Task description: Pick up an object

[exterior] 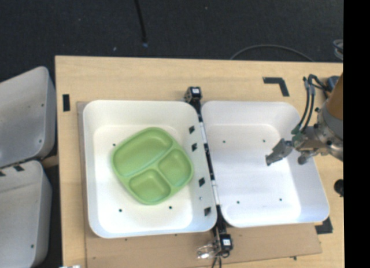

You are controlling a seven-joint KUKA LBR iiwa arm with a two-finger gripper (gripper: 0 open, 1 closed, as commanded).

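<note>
The gripper (283, 154) hangs over the right bin (260, 215), near that bin's outer wall, with the grey arm (329, 139) and its dark hoses running off behind it. Whether it is spread or pressed together cannot be told from this slant, and nothing shows in its grasp. The white floor just under and around it is bare apart from a few small dark dots. Farther out from the gripper, across that floor, the two bins meet at a seam (203, 151) set with small black clips, a low ridge lying between the gripper and the left bin (139, 106). Beyond the seam, well apart from the gripper, the plate (152, 165) lies flat in the left bin: light green, with three compartments, sitting a little toward the seam side and touching no wall. Past both bins is the pale wooden bench (144, 76) with black corner marks (276, 84), and farthest from the gripper are white panels (23, 122) and a dark floor crossed by a black cable (139, 12).
</note>
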